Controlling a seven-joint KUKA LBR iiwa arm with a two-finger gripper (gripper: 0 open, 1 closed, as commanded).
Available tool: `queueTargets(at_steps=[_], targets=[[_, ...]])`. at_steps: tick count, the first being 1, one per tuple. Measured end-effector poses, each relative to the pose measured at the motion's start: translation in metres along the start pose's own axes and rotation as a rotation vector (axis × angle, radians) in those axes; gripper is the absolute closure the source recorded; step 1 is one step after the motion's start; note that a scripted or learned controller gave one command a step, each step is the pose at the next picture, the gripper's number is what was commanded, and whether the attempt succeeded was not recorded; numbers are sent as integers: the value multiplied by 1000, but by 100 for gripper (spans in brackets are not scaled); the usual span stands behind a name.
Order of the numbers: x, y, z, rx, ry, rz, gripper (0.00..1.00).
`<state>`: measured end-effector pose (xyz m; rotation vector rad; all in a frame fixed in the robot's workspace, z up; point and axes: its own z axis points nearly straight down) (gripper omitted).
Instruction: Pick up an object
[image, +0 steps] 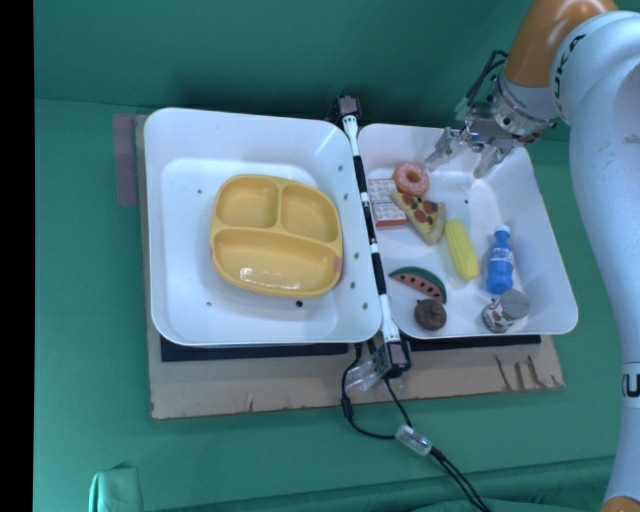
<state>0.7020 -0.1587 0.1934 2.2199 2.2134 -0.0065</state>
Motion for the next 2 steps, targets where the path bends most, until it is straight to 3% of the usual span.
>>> queueTargets(at_steps=[1, 2], targets=[[4, 2, -15, -5, 11, 2, 100], [3, 2, -15, -4, 7, 3, 0]])
